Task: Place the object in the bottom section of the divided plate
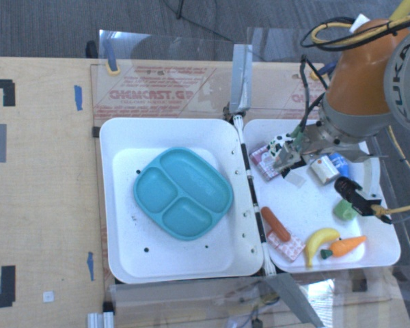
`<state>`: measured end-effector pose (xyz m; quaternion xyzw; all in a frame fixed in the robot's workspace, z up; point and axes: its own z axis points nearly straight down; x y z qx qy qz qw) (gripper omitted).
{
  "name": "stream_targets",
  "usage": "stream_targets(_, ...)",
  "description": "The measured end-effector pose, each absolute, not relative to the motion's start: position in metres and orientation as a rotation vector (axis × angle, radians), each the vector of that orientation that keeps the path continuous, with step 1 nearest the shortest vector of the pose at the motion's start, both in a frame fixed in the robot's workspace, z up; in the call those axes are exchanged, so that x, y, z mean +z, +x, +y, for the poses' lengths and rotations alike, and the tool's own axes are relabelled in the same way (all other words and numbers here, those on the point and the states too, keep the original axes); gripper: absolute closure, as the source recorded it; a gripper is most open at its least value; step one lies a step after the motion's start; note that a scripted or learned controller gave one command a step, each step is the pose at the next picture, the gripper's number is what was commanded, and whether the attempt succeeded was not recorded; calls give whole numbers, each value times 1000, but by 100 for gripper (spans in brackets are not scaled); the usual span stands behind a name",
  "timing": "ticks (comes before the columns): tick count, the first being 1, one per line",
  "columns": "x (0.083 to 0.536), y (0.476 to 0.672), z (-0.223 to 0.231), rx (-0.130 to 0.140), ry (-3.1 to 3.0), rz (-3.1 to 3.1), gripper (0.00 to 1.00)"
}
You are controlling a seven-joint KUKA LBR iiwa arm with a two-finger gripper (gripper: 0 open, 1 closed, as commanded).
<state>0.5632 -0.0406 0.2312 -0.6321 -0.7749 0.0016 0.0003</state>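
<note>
Camera view leaves the fingers (pixel 287 157) unclear beside a cow-patterned toy (pixel 281 144), possibly touching; divided plate (pixel 183 193) sits apart.

Arm (pixel 369 67) cut off at right edge; gripper (pixel 292 152) tips indistinct among toys.
</note>
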Motion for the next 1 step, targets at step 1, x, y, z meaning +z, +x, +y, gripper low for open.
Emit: stream_targets(1,183,579,30,3,-1872,-2520,100)
